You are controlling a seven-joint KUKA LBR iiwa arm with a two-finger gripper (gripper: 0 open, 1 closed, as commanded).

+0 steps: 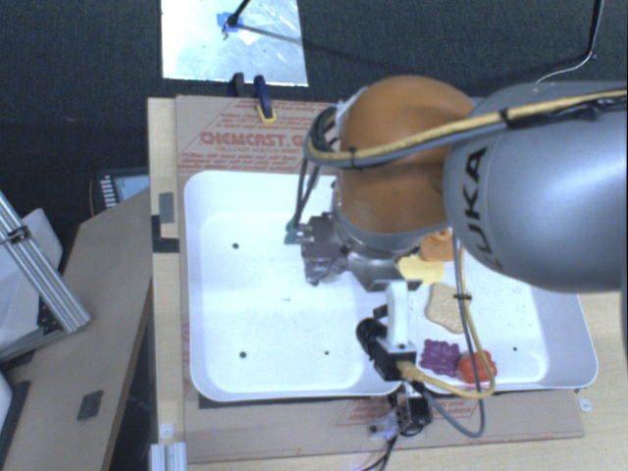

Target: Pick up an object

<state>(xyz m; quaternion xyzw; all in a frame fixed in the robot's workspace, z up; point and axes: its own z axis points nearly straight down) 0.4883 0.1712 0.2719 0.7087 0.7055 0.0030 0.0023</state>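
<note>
Nearest the front rim of the right bin (pixel 564 376): purple toy (pixel 442 357) touching a red-orange piece (pixel 477 368), both small, probably light soft rubber or foam, lumpy. Just behind: tan cracker-shaped piece (pixel 446 307), flat, likely stiff, hard to pinch off the floor. Behind that, yellow piece (pixel 424 266), half hidden by the arm (pixel 530 204). Purple toy looks the easiest pick, across its narrow width. Hand (pixel 316 253) over the left bin (pixel 221 292), apart from all objects; can't tell its state, nothing visibly held. Far end of desk (pixel 167 116): clamps (pixel 252 93), reflective sheet (pixel 231 27).
</note>
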